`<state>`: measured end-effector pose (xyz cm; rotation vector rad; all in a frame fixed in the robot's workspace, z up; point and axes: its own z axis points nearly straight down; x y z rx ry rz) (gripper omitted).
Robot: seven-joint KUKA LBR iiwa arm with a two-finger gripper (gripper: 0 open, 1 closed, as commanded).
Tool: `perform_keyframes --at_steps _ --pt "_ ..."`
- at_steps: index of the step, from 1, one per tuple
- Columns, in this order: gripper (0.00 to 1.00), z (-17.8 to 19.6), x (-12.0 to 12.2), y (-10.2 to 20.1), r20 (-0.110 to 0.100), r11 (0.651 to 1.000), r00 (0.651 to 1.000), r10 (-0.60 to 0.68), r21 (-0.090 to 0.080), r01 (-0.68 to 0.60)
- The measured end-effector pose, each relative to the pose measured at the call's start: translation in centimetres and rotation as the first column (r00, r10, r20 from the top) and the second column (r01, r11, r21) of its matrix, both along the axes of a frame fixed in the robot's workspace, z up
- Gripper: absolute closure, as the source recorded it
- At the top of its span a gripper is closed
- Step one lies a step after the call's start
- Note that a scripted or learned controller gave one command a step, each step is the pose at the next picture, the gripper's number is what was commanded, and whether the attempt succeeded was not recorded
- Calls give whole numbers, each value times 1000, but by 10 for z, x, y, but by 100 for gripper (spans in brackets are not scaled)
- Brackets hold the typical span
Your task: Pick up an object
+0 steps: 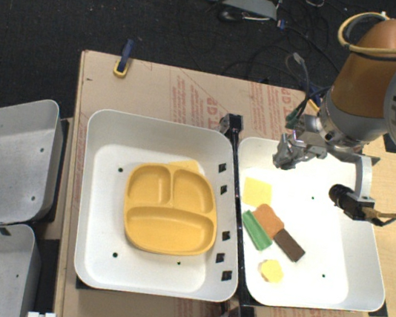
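We see the end effector [291,153] poised above the right bin [357,286], grip state unclear; approach underway, a descent toward the yellow square [256,192] likely comes next.

**Plastic and Cardboard on the Bench**

Two smooth white plastic bins, left [97,175] and right [362,257], sit on a matt brown cardboard sheet [186,92] with red print. A yellow plastic divided plate [171,210] has a slight sheen. The arm's orange band [377,56] looks glossy.
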<state>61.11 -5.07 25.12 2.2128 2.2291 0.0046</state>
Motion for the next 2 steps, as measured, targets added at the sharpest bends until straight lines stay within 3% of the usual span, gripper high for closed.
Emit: perform_keyframes --at_steps 1,2 --pt "100 -2 -13 56 -4 1000 1000 1 0 -1" --pt "100 2 -11 116 -1 1000 1000 2 0 -2"
